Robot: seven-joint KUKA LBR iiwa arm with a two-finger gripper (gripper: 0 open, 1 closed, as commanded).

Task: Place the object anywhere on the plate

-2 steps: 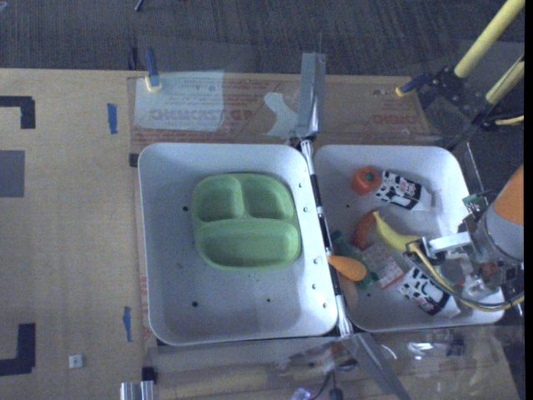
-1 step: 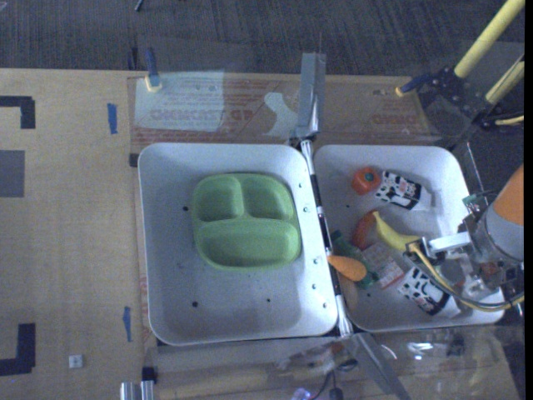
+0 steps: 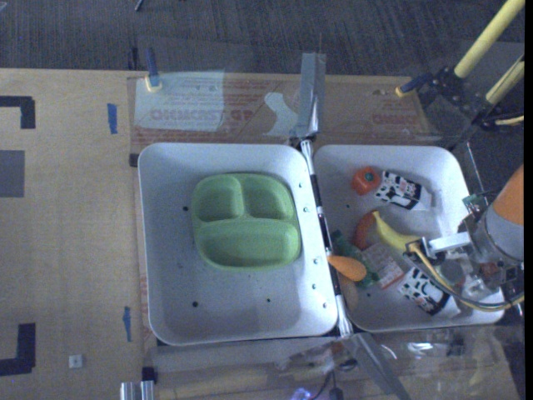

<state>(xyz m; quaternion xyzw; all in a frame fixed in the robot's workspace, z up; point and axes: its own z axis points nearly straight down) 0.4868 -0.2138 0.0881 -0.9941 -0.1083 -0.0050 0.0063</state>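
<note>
At the near right corner of the right bin (image 3: 445, 161), the gripper (image 3: 462, 269) hangs low over a black-and-white carton (image 3: 423, 290); whether it grasps anything I cannot tell; just beyond lie a banana (image 3: 396, 236), a carrot (image 3: 348, 267) and a tomato (image 3: 365, 181); farther left, the green plate (image 3: 246, 221) sits bare in the left bin (image 3: 166, 248); judged, picking is in hand; next calls for a secure lift, then carrying across the divider.
</note>
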